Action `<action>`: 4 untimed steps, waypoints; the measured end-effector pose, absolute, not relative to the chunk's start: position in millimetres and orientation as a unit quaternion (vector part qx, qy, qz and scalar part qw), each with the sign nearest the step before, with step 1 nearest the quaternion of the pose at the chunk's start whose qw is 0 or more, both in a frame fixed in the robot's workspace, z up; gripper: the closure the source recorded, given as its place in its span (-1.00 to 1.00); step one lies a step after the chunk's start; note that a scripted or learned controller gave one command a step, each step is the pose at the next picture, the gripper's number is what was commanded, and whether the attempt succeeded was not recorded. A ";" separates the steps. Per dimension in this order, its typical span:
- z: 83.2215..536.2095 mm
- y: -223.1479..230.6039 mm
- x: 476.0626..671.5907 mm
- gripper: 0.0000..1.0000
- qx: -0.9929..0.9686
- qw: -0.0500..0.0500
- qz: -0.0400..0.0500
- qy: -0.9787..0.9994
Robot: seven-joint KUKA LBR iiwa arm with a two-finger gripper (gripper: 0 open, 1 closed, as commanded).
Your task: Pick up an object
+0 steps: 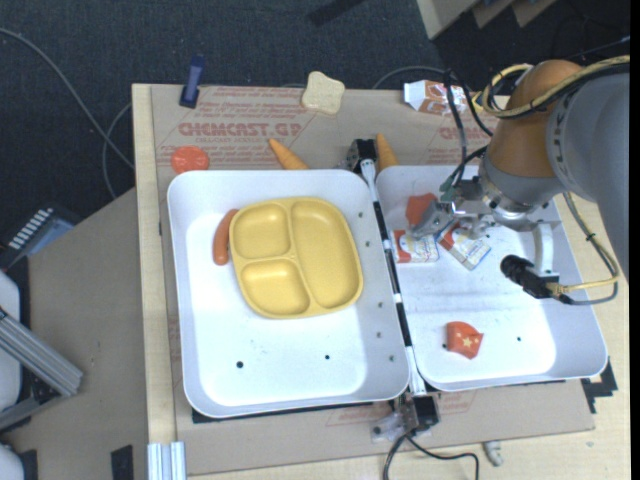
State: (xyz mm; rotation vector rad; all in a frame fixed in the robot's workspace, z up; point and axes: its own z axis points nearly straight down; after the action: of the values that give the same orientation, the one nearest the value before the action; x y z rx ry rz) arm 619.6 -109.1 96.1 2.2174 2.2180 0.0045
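Note:
My gripper (455, 218) hangs over the upper left of the right bin (560, 353), reaching in from the right under the orange-banded wrist. Around it lie a red packet (420, 208), a small white-and-red wrapper (412, 249) and a white packet (471, 252). A red strawberry-like piece (463, 338) lies alone lower in the same bin. In the left bin (300, 378) a yellow divided plate (296, 256) sits with a sausage (221, 238) beside its left edge.
On the cardboard behind the bins lie a bread slice (322, 91), a carrot (286, 155), an orange disc (189, 158), a blue object (192, 80) and a crumpled wrapper (430, 94). A black clamp (363, 154) sits between the bins' far corners.

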 end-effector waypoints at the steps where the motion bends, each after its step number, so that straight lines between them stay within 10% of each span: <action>1: 90.1 -95.6 657.8 -1.00 0.707 0.006 0.002 0.707; 2: 100.5 -94.2 656.7 1.00 0.706 0.001 0.000 0.708; 3: 101.2 -94.2 658.1 -1.00 0.706 0.004 0.002 0.708; 4: 86.6 -134.2 664.8 -1.00 0.708 -0.006 -0.004 0.706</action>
State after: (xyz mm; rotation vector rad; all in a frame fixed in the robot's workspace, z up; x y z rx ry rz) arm 664.8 -134.2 86.6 2.2325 2.2273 -0.0124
